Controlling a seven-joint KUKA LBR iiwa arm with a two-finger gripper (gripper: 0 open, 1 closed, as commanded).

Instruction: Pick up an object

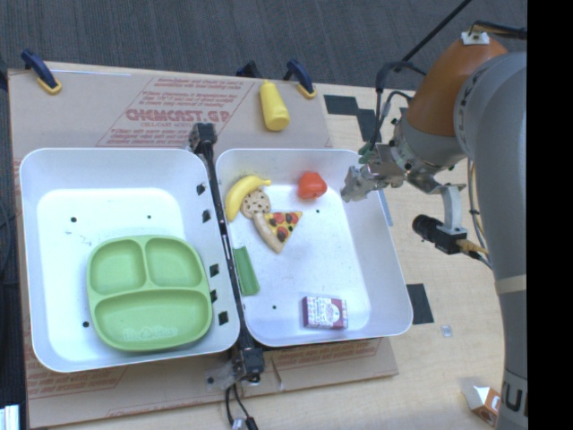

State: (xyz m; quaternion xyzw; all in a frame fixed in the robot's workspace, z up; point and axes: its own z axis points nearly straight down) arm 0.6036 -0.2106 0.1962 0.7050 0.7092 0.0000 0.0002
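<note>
Overhead, the gripper [356, 186] hangs at the right bin's [376, 267] far right rim, nothing between its fingers; whether they are apart or together cannot be told.

Nearest it in the right bin is a red tomato [312, 184], then a banana [242, 193], a cookie [256, 203] and a pizza slice [277, 226] clustered together, a green stick [245, 270] along the left wall, and a small pink box [323, 312] near the front. A green divided plate [149, 291] sits in the left bin [54, 195]; a yellow bottle [273, 106] lies on cardboard [170, 115] behind.
</note>
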